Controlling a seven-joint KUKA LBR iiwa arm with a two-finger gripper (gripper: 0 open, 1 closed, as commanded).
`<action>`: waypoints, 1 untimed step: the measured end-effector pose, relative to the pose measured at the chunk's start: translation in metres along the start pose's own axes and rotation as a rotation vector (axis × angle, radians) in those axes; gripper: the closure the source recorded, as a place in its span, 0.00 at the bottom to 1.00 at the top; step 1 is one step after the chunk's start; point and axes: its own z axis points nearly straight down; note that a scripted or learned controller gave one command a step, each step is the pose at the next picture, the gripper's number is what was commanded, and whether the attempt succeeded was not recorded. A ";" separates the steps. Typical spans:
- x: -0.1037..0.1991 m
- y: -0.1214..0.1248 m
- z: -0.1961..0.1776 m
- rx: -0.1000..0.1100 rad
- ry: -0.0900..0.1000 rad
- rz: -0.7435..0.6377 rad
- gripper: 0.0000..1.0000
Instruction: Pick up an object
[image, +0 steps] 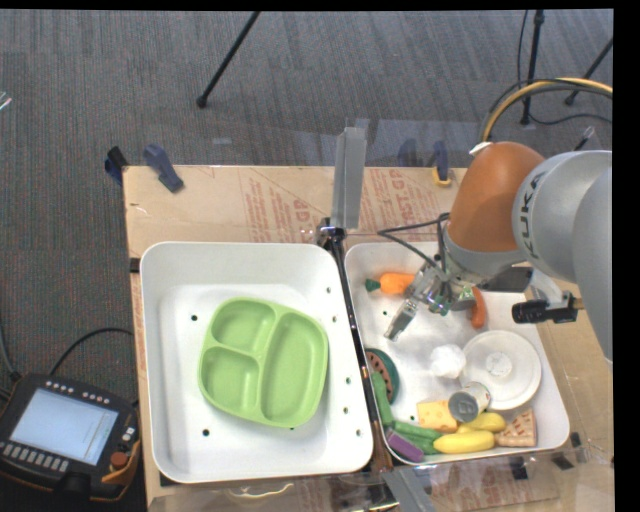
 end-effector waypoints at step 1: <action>0.061 -0.046 0.001 -0.003 -0.013 0.054 0.00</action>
